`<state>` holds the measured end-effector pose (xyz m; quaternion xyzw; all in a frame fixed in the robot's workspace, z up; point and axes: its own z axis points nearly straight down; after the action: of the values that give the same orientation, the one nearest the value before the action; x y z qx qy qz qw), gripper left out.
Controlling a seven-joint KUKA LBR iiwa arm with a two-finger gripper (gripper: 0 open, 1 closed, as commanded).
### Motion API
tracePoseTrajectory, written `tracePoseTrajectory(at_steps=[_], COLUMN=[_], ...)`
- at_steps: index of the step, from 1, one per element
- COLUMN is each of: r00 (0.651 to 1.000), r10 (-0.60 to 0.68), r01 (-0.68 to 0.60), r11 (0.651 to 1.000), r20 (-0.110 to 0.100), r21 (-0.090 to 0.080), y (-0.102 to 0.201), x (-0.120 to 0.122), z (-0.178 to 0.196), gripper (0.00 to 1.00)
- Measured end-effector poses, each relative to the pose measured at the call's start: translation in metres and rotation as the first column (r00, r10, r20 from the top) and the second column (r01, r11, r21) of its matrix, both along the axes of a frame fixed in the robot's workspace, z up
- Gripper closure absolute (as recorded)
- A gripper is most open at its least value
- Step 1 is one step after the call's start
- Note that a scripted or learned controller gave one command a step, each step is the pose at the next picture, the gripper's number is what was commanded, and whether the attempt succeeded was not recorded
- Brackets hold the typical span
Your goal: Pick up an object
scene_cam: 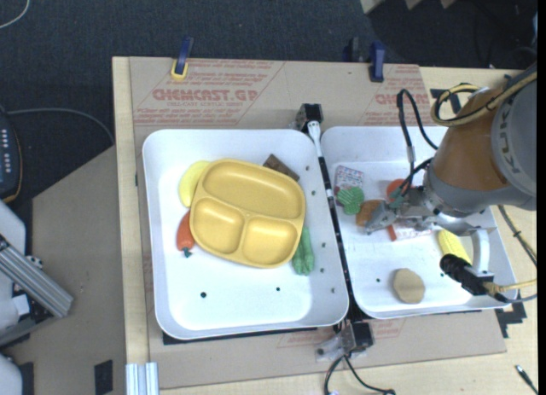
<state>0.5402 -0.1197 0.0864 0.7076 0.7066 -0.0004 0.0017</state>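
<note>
Pincer is seen low in the right bin, tips down at a brown-orange toy piece beside a green one; whether it is wide or closed cannot be told, since nothing is clearly shown between the tips. Nothing is lifted yet, so grasp and lift are judged as left to do. A tan potato-like lump and a yellow piece lie near; the left bin is occupied by a yellow divided tray.

Seemingly "CHEMCAST GP" on backing board
</note>
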Motion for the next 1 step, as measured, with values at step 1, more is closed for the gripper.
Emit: tracePoseTrajectory(at_steps=[1], r00=[1.000], r10=[-0.002], r01=[0.002], r11=[1.000], r20=[0.013], r21=[-0.006], y=[-0.0023], x=[0.0030], z=[0.0146], gripper=[1.00])
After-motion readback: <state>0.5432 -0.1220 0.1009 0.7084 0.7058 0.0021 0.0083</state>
